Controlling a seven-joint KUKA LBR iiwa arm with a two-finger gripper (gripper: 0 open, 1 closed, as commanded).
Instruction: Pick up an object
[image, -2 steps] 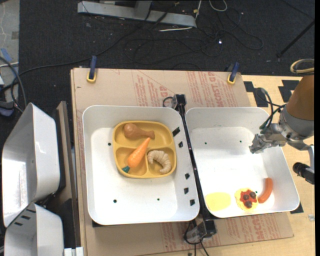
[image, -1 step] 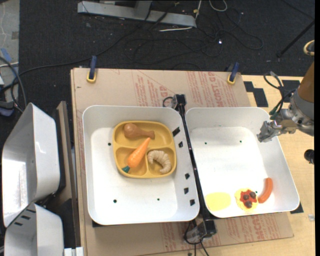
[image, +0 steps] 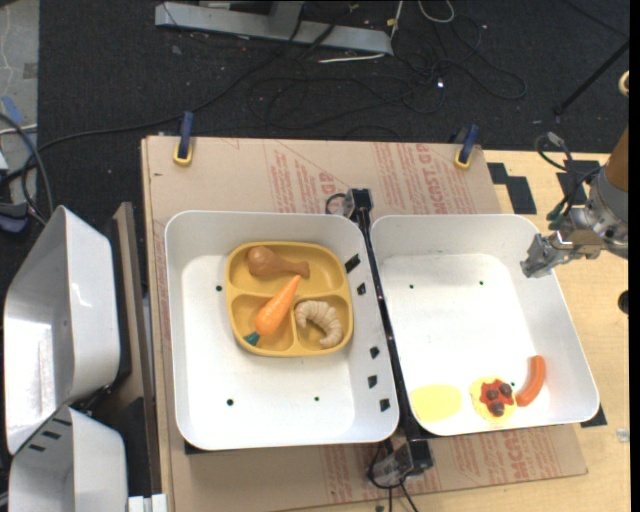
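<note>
Two white bins sit side by side: the left bin has a yellow divided plate with a drumstick, carrot and shrimp. The right bin has a yellow disc, sausage and small red piece along its near edge. The gripper hangs over that bin's far right rim, nothing in it, can't tell how it's set.

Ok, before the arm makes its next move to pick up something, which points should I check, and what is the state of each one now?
1. Gripper carries nothing yet: ok; it is at the right bin's upper right rim, with nothing between its fingers.
2. Fingers open enough to grasp: cannot tell.
3. Targets in the right bin: ok; sausage, pizza piece and yellow disc lie along its near edge.
4. Sausage is free to grasp: not ok; it lies close against the pizza piece.
5. Carrot, drumstick and shrimp sit in the yellow tray: ok.
</note>
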